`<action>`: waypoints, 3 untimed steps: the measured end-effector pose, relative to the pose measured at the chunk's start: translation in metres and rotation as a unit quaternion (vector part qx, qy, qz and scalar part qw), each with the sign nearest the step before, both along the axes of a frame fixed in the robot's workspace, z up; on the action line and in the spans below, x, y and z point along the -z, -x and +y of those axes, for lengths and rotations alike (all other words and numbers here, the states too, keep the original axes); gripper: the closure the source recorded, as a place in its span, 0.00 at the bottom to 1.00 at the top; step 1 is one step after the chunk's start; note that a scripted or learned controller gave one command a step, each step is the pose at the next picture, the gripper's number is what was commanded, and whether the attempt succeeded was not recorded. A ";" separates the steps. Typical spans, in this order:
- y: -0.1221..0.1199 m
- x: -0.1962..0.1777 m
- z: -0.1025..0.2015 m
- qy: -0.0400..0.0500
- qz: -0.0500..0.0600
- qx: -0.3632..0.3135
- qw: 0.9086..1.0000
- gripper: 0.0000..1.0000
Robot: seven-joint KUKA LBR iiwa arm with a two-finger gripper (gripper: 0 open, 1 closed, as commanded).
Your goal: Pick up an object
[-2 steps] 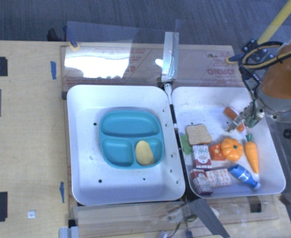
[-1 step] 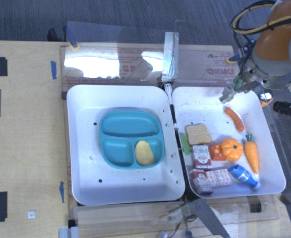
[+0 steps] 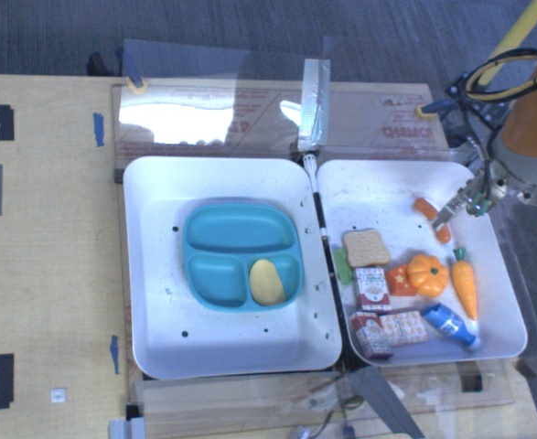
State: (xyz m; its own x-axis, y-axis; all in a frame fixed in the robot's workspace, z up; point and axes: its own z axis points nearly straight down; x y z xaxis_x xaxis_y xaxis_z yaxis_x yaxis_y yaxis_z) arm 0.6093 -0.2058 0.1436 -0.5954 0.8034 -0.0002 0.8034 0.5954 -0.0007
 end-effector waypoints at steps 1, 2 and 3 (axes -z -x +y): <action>-0.032 -0.044 0.051 0.000 -0.005 0.018 1.000 1.00; 0.014 0.055 0.027 0.001 -0.004 -0.007 1.000 1.00; -0.024 0.056 0.079 -0.001 -0.005 0.143 0.990 1.00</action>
State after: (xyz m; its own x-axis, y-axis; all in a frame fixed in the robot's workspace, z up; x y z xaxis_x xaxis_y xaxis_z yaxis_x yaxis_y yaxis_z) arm 0.6331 -0.1267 0.0876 -0.3428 0.9394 -0.0034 0.9394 0.3428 0.0088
